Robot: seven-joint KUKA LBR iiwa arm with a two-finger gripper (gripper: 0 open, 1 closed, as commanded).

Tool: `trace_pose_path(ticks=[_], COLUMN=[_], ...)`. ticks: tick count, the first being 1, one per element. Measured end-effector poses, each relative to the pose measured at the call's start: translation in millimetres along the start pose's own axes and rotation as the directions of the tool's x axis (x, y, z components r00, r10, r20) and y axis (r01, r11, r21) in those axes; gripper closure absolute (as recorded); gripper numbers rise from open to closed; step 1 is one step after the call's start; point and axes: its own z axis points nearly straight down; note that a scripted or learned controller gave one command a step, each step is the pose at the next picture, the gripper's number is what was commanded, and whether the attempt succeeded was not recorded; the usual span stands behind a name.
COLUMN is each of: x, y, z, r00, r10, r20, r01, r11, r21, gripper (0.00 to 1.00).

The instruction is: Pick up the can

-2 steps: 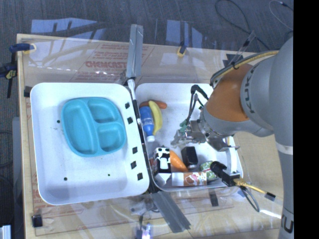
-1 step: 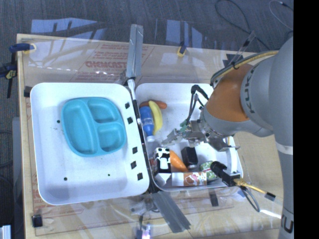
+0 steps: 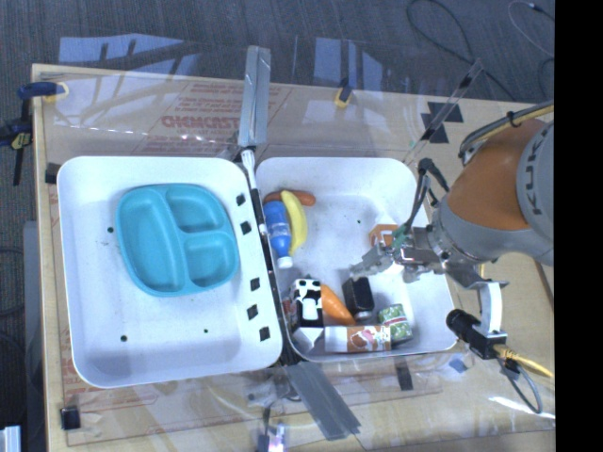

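The arm is reaching into the right bin [image 3: 396,172], so this looks like the approach, nothing lifted yet. The end effector [image 3: 377,257] hovers low; whether it is spread or closed, I cannot tell. The can [image 3: 397,323], a short cylinder with a glossy green-and-red label, lies on its side just below and slightly right of the end effector, touching a smooth bottle [image 3: 363,339]. Next it should drop and straddle that rounded body.

Gripper [image 3: 377,255] hovers, perhaps just above can [image 3: 397,322], in right bin [image 3: 332,172].
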Motion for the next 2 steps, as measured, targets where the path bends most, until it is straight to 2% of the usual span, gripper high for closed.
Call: trace_pose_path(ticks=[1,2], x=[13.7,0.9], y=[-6.3,52.8], z=[17.8,19.5], r00=[0.997,0.988], r10=[-0.075,-0.157], r20=[-0.001,0.0], r01=[0.075,0.157], r11=[0.997,0.988], r21=[0.001,0.001], gripper=[0.0,0.0])
